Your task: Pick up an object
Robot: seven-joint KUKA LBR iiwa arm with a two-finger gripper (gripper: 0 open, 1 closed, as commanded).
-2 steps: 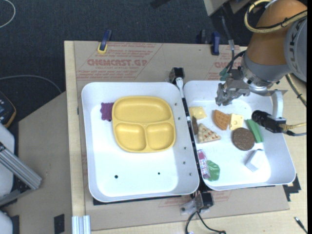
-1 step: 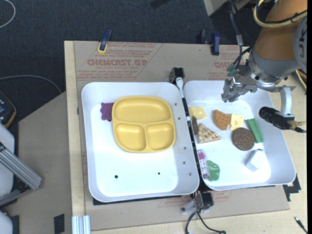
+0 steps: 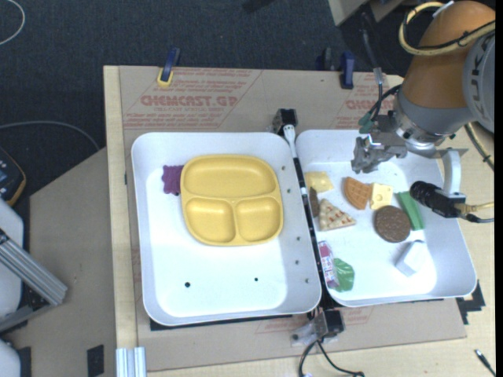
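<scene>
My gripper (image 3: 368, 160) hangs over the back of the right bin (image 3: 440, 285), just above and behind an orange waffle-like piece (image 3: 357, 192). Nothing shows in its grasp. Around it in that bin lie a pale yellow chunk (image 3: 318, 181), a yellow cheese wedge (image 3: 383, 195), a pizza slice (image 3: 335, 216), a round brown cookie (image 3: 391, 223), a green stick (image 3: 409, 210), a white block (image 3: 409, 258) and a green packet (image 3: 340, 273).
The left bin (image 3: 212, 289) holds a yellow divided plate (image 3: 232, 197) with a purple item (image 3: 170, 178) at its left side. The ridge between the bins (image 3: 302, 210) runs just left of the pizza slice. Clamps (image 3: 166, 67) sit at the board's far edge.
</scene>
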